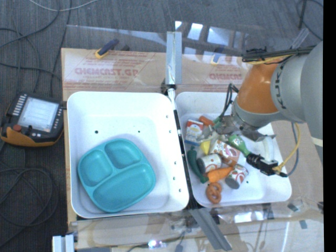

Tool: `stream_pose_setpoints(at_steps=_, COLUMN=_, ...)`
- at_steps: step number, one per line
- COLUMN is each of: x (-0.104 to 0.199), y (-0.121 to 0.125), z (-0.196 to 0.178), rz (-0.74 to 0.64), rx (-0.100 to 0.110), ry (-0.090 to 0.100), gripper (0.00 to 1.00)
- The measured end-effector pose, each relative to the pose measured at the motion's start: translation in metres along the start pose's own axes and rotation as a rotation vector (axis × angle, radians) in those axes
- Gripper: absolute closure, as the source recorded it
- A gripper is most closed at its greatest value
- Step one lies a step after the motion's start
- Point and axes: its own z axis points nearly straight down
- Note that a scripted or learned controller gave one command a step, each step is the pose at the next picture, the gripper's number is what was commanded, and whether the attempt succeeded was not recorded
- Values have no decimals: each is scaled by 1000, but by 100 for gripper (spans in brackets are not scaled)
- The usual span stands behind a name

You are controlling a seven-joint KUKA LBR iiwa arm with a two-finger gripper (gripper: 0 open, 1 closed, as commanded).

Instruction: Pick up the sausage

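I saw the gripper (227, 126) low over the right bin (273, 193); its grip state I couldn't tell.

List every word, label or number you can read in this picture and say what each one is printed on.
"CHEMCAST GP", faint red print, partly legible: brown paper-covered board behind the left white bin.
Red print on the brown board behind the right white bin: too blurred.
Labels on the small red-and-white cans: too small.
Screen of the orange-edged handheld pendant: unreadable.
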Motion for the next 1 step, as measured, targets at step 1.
stream_pose_setpoints(at_steps=1, x=21, y=0, z=-78, rz=176, rx=13, ry=0, gripper=100)
